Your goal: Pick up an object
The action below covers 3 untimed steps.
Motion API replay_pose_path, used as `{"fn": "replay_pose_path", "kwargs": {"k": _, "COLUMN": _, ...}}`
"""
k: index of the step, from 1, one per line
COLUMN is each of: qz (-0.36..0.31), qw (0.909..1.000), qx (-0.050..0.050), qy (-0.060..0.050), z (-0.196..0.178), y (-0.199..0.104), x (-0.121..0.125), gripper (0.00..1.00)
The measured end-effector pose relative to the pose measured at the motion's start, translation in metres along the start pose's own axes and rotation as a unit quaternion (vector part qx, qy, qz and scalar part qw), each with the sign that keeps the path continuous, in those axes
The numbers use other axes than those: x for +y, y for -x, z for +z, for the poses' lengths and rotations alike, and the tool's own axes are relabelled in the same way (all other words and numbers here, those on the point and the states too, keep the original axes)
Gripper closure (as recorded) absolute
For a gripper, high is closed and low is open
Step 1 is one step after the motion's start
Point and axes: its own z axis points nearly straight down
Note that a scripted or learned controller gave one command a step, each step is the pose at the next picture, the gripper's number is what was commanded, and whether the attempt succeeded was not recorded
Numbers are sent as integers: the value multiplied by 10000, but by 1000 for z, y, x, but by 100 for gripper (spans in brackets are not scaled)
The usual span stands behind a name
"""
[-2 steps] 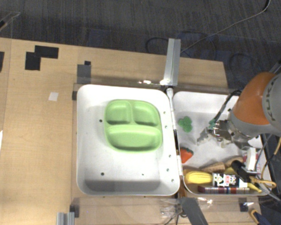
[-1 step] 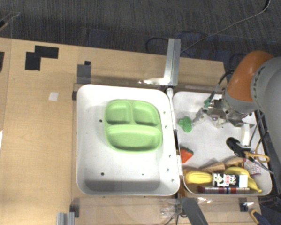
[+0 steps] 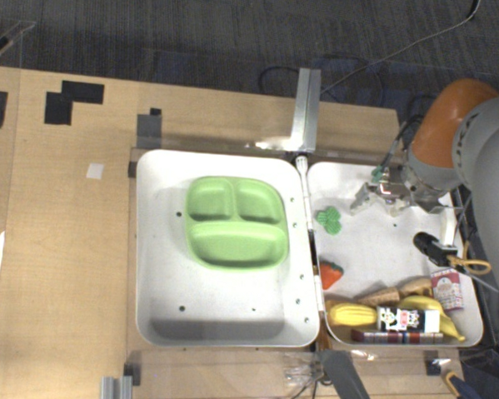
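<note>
My gripper (image 3: 379,201) hangs over the far part of the right bin (image 3: 371,268), its fingers spread open with nothing between them. A small green toy (image 3: 328,220) lies just left of and below it on the bin floor. A red and orange piece (image 3: 330,275) sits by the bin's left wall. Along the near wall lie a yellow banana (image 3: 354,313), a black-and-white carton (image 3: 397,320), a dark marker (image 3: 392,336) and a brown piece (image 3: 395,291). A small red-and-white carton (image 3: 449,289) stands at the right.
The left bin (image 3: 159,256) holds a green divided plate (image 3: 234,220) in its far half. A metal post (image 3: 308,106) rises behind the ridge between the bins. The arm's orange band (image 3: 447,121) and grey body overhang the right bin's far right corner.
</note>
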Motion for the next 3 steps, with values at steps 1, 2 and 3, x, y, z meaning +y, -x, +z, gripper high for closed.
{"fn": "replay_pose_path", "kwargs": {"k": 1, "qz": -57, "qw": 10000, "qx": 3, "qy": -8, "z": 1, "y": 46, "x": 19, "gripper": 0}}
{"fn": "replay_pose_path", "kwargs": {"k": 2, "qz": -718, "qw": 9974, "qx": 3, "qy": 0, "z": 0, "y": 44, "x": -12, "gripper": 0}}
{"fn": "replay_pose_path", "kwargs": {"k": 3, "qz": -1176, "qw": 9931, "qx": 7, "qy": -10, "z": 1, "y": -10, "x": 18, "gripper": 0}}
